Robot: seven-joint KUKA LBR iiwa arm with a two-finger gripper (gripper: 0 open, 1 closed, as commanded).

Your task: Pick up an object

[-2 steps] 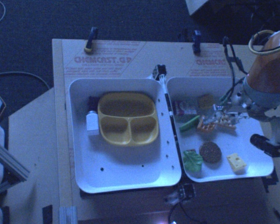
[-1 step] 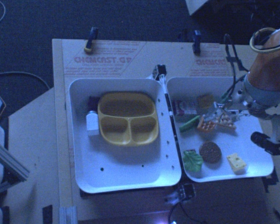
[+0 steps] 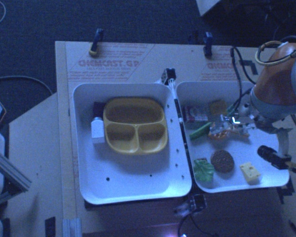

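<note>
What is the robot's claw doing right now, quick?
Gripper: low over the right bin, above the toy food; whether it is open, closed or holding something cannot be told.

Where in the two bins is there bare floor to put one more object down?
The left bin has bare floor in front of the yellow divided tray, toward its near wall, and a strip along its left wall below the small white bottle. The right bin is crowded: cookie, cheese wedge, green piece, gripper.
</note>
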